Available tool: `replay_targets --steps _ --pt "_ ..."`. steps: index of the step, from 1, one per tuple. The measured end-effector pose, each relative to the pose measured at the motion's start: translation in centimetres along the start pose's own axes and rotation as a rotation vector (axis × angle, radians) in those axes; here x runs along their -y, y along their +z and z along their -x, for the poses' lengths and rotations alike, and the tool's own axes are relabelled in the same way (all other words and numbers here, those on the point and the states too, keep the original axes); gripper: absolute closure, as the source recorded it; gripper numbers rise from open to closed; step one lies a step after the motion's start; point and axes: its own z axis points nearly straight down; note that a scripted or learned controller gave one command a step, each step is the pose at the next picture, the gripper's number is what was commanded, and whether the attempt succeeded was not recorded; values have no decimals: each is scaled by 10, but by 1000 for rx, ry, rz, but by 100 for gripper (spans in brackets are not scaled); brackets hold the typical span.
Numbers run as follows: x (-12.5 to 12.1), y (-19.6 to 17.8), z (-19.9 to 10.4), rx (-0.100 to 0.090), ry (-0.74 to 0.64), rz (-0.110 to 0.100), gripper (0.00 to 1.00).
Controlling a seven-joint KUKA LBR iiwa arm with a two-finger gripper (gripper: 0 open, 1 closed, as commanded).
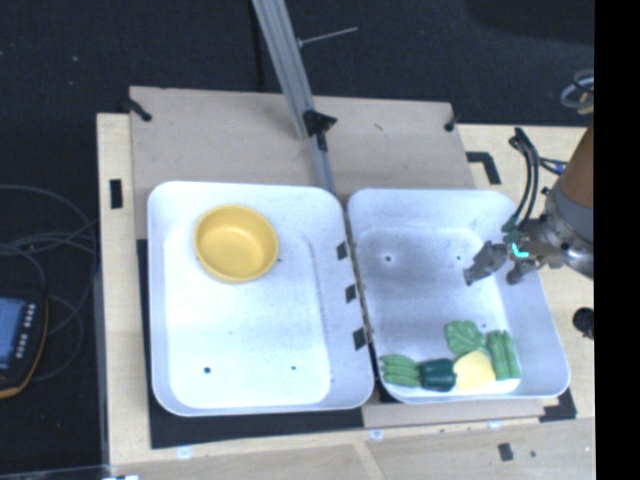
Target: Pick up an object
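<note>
I'm running this in a robotics lab: 2 white bins on a plywood bench, loose cables, and a teach pendant at left.

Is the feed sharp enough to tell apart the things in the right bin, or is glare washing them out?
Camera view: soft and grainy overall; the white right bin is bright but not blown out; the green and yellow pieces in its near corner blur into one cluster; the gripper is smeared.

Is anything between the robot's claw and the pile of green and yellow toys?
No. In the camera view, only bare white bin floor separates the gripper from the green and yellow toys.
</note>
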Motion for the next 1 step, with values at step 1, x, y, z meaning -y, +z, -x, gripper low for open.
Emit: replay_targets --steps 1 --pt "0 0 0 0 0 0 0"
